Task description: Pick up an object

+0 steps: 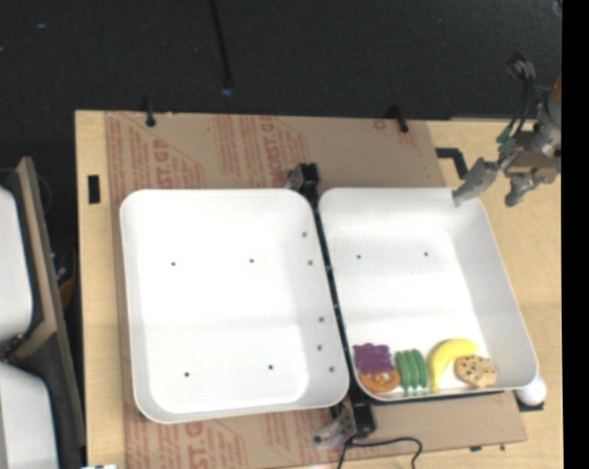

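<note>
Currently the objects, purple grapes [374, 360], green pod [411, 369], banana [450, 353] and cookie [476, 369], cluster along the right bin's [421, 281] near wall. Gripper [494, 186] hovers beyond the far corner, fingers spread, empty. Approach step; next move calls for a descent onto one item.

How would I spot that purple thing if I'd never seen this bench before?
Look at the right bin of the two white ones, then along its near wall, where a row of small toy foods lies. The purple grapes are the leftmost of the row, beside the green piece, and nothing else there is purple.
</note>
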